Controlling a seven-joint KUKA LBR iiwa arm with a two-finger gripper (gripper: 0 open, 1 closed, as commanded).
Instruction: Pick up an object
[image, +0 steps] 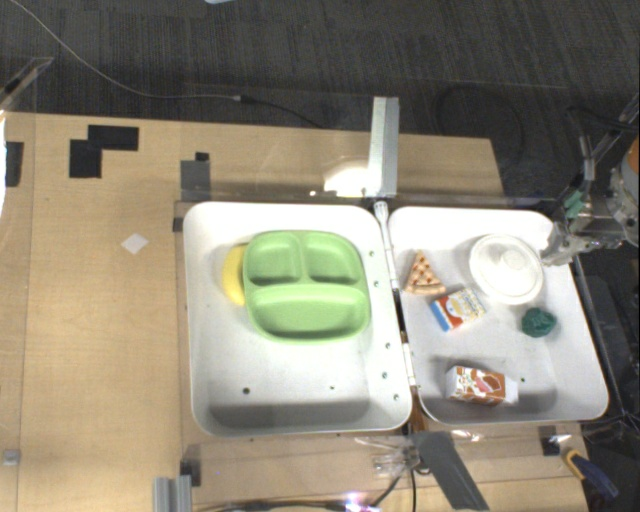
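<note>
1. Gripper (556, 248): at the upper right corner of the right bin (592, 345), over its rim; arm enters from the right. Whether it is open or closed cannot be told; nothing is seen held.
2. White lid (506, 267): round, flat, upper part of the right bin. Nearest item, just beside the gripper, toward the left.
3. Green ball (539, 322): small, near the right wall, below the gripper.
4. Pizza slice (422, 274) and small carton (458, 308): further left, close together.
5. Brown carton (481, 385): lower part of the bin, long axis roughly left to right, well apart from the gripper.
6. Green divided plate (304, 284): in the left bin (215, 330), lying over a yellow item (232, 276); farthest away.
7. Judgement: lid or ball is the shortest reach.
</note>
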